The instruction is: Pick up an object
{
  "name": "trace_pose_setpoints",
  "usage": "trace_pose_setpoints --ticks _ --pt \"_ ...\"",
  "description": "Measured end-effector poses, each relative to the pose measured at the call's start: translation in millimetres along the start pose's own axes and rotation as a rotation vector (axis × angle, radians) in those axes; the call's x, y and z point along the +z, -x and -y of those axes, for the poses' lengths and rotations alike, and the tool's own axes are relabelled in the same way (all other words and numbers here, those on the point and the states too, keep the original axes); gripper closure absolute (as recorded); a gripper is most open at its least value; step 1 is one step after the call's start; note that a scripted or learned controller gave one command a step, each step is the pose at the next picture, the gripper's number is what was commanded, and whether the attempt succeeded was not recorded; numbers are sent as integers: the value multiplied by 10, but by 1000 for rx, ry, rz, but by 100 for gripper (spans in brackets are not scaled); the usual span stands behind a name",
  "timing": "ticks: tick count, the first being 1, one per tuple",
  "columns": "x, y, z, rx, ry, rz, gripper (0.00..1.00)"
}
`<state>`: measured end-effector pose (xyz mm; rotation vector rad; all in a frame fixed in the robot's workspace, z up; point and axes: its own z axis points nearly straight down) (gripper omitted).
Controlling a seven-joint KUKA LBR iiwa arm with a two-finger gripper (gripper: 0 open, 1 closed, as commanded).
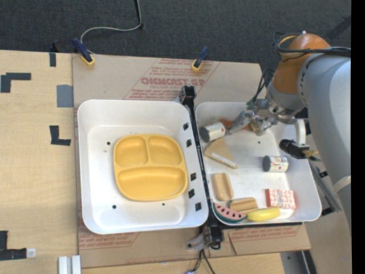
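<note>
We see the gripper [246,120] low in the right bin [251,147], near the small can [213,132] lying on its side; we cannot tell its state. To pick well, we should centre over the can, square to its axis, clear of the sandwich wedge [221,153] just below.

A robot test lab, not a home or kitchen. A grey arm [325,96] with an orange band reaches over a table [34,153] covered by a printed cardboard sheet [165,81], which is held at its far edge by blue-and-yellow clamps [84,51]. Black tape marks [57,136] sit on the wood. Two white bins [91,170] lie side by side, one holding a yellow divided plate [151,167], the other toy food [222,185]. A cable [122,16] trails across dark carpet behind
</note>
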<state>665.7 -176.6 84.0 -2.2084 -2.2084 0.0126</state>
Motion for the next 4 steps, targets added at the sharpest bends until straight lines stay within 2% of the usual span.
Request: trace_pose_setpoints --ticks 1,2,3,4 --pt "-7 160 -6 0 6 6 0" --pt "-87 189 29 -1 -9 10 100" --pt "-102 188 11 -1 -1 12 0" --pt "-6 -500 -4 -2 7 12 0"
